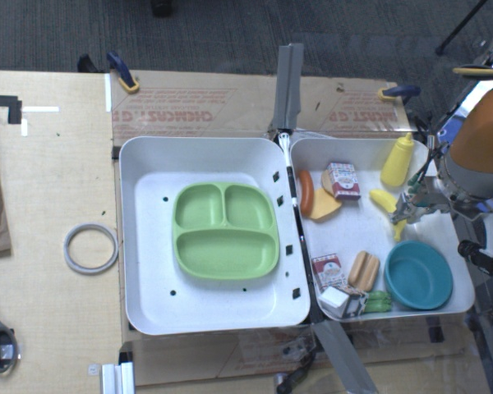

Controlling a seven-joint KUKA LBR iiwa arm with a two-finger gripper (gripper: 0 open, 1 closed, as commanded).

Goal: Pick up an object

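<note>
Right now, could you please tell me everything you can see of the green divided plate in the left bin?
The green divided plate is pale green, looks like smooth plastic, and has rounded corners. Raised ridges split it into three compartments: two small ones at the far side and one wide one nearer the camera. All three hold nothing. It lies flat and right side up on the floor of the left white bin, roughly central, apart from the walls. Nothing else touches it.

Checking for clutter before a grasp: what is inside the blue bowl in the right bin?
The blue bowl shows only its own bare blue inside, nothing in it. The gripper hangs above its upper-left rim, covering a yellow piece there.
</note>
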